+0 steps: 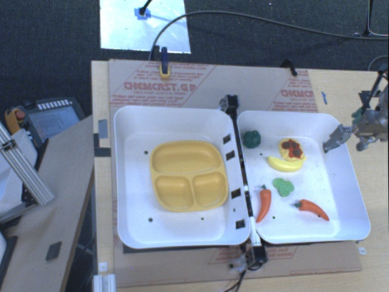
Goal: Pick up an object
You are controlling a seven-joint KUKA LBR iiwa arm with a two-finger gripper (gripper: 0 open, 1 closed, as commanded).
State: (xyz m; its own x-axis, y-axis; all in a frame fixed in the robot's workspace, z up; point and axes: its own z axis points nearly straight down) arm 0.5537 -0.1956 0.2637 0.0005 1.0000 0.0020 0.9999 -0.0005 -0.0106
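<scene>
I'm at the approach step — my gripper (340,137) hangs at the right bin's (349,181) edge, apparently empty, jaw opening unreadable. Next: reach left for the banana (284,163) mid-bin.

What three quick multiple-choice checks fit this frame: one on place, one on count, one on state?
1. Where is the yellow divided tray?
A. in the left bin
B. in the right bin
C. on the bare bench

2. How many orange carrots lie in the right bin?
A. none
B. two
C. four

3. How does the gripper stand to the toy food?
A. it grips the banana
B. it presses on the dark green piece
C. it sits at the right bin's right edge, apart from every item

Key: 1 A, the tray rests on the floor of the left bin. 2 B, one carrot lies by the divider and another carrot lies to its right. 3 C, the gripper is at the rim, with bare bin floor between it and the banana.
</scene>
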